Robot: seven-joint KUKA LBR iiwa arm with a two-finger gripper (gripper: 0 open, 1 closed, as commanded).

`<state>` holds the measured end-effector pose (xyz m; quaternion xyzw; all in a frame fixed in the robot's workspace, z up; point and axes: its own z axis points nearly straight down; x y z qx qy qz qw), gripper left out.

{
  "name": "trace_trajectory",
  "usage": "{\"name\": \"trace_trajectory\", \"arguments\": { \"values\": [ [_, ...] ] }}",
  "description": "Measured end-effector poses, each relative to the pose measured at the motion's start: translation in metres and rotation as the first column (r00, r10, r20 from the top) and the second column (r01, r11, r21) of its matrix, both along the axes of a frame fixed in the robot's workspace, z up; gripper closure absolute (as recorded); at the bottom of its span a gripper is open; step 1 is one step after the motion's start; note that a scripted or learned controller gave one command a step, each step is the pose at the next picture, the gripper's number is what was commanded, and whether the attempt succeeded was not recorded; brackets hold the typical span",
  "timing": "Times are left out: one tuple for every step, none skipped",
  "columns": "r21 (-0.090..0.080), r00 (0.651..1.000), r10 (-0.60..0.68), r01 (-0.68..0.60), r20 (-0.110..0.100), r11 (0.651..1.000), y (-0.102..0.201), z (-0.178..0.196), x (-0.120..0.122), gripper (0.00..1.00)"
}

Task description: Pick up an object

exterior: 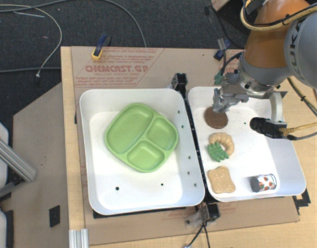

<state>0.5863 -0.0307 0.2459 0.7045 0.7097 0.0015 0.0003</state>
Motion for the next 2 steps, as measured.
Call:
{"name": "trace_trajectory", "arguments": {
  "values": [
    [0.001,1.0,-0.002,0.002,-0.006,1.0,0.048,-0.007,-0.001,1.0],
    [0.0,1.0,-0.002,0.002,0.0,1.0,0.104,-0.002,0.008,1.0]
  ]
}}
